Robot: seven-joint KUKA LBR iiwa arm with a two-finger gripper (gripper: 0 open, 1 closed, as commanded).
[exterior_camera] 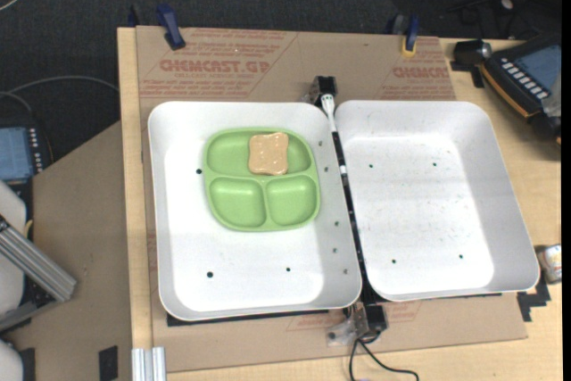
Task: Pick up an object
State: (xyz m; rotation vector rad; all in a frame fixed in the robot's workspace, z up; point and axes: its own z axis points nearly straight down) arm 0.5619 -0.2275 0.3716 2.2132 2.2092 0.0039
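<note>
A tan toast slice (268, 153) lies flat in the far compartment of a green divided plate (263, 202) in the left bin (178, 272). It looks light, stiff and thin; gripping across opposite edges seems best.

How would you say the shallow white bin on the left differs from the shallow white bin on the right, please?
The left shallow white bin holds a green divided plastic plate with a tan square slice of toast in its top compartment; the right shallow white bin holds neither. The left bin's floor looks clean white, while the right bin's floor is speckled with fine dark marks. Both are shallow, white, round-cornered and lie side by side.
</note>
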